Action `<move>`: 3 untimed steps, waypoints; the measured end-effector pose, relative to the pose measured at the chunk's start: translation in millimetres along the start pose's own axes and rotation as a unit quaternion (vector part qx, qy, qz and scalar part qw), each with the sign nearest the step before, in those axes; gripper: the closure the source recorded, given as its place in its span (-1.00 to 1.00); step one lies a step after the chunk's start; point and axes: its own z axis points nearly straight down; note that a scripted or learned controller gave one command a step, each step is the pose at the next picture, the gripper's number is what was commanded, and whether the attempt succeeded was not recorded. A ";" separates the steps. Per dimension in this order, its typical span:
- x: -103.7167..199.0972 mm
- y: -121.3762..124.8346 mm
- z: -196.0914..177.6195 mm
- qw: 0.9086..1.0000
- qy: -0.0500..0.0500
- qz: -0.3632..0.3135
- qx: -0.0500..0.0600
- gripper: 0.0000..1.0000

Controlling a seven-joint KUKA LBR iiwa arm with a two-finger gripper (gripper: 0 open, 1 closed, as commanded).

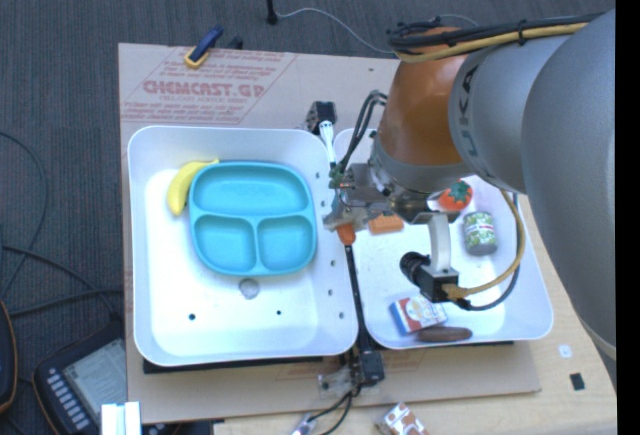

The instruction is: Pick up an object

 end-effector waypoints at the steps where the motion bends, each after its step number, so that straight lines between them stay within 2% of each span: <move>1: -0.1 0.3 -9.5 1.000 0.000 0.000 0.000 1.00; 3: -0.6 1.1 -28.5 1.000 -0.001 -0.001 0.001 1.00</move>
